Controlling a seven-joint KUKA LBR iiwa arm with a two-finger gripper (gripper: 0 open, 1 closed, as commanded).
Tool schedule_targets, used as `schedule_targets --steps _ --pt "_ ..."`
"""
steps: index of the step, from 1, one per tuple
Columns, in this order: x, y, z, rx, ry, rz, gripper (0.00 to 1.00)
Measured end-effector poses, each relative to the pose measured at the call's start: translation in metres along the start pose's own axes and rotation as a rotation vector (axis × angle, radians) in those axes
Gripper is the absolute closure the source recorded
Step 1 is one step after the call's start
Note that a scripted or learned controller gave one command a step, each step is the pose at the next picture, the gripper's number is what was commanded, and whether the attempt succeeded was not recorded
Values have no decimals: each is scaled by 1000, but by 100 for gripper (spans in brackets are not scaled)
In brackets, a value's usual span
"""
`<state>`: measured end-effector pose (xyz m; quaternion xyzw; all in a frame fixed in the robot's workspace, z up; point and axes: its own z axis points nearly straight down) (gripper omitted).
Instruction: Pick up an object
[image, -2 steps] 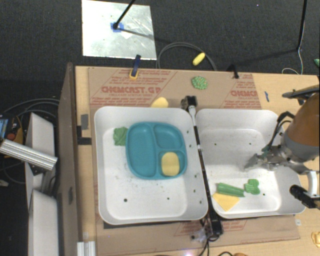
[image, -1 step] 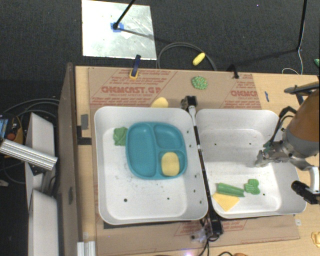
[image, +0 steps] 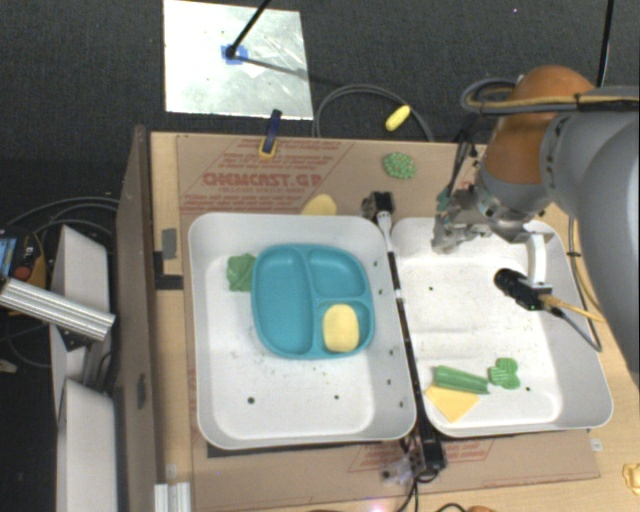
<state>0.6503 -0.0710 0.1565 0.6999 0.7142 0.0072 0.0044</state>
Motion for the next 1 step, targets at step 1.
schedule_targets --steps 1 --pt "23 23 -96 2 -4 10 100"
